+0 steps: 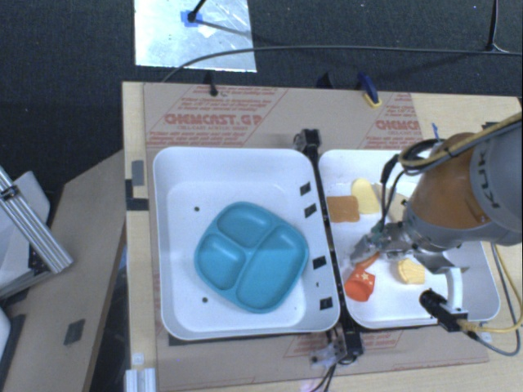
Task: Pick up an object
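We see the claw (369, 250) low in the right bin (482, 300), its tip just above an orange-red piece (359, 285) near the bin's front left corner. We cannot tell whether the claw is spread or pressed together, nor whether it touches the piece. The piece's long axis runs roughly up-down in the view, though its shape is too blurred to be sure. Nearby lie a brown slab (342, 209), a pale yellow block (365, 196) and a yellow chunk (411, 272). The left bin (176, 178) holds a blue divided plate (251, 256).
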